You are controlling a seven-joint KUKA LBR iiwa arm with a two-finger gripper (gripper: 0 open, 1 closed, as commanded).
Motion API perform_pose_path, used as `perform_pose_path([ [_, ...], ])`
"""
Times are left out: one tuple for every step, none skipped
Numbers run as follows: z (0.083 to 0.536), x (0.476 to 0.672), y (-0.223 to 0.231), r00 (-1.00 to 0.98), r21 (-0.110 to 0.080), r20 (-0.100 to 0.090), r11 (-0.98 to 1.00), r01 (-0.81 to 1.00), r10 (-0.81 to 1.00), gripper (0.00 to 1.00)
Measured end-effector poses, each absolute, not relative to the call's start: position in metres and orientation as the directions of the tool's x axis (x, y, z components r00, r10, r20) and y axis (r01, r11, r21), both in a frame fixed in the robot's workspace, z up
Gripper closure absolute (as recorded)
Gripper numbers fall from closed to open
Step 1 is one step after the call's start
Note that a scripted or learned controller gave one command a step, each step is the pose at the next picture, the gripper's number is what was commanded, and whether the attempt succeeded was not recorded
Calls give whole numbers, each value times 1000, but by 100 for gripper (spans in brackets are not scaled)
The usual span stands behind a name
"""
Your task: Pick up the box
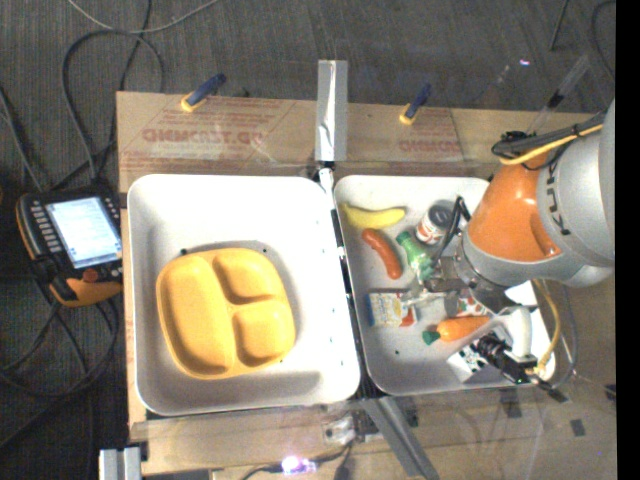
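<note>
We find the gripper (440, 280) low over the right bin (400, 366), about the middle of its floor. The grey arm (585, 203) with its orange band (510, 218) covers the bin's outer side. Seen from above, the wrist hides the working end, so we cannot tell whether the gripper is wide or narrow, and we see nothing held in it.

The box (389, 310), a small printed carton, lies flat on the bin floor just beside the gripper, towards the wall shared with the other bin and about midway between the back and front edges. We cannot tell whether the two touch.

A carrot (462, 328) lies just beside the gripper on the front-edge side, its green end pointing towards the box. Towards the back edge, a green item (413, 248) sits close to the gripper, and a red sausage-shaped piece (383, 252) lies beside it at a slant. A small can (434, 223) stands nearer the back edge, close against the arm. A banana (375, 215) lies in the back corner by the shared wall.

The left bin (150, 208) holds a yellow divided tray (228, 310), resting flat near its centre.

Off the bench, beyond the left bin's outer edge, a handheld screen unit (75, 230) lies on the floor.
</note>
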State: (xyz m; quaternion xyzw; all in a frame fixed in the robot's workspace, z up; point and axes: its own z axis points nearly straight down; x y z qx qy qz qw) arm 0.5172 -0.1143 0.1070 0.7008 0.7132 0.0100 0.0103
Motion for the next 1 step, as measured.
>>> perform_pose_path([
  [180, 482, -61, 167, -10, -2, -167, 986, 986, 100],
])
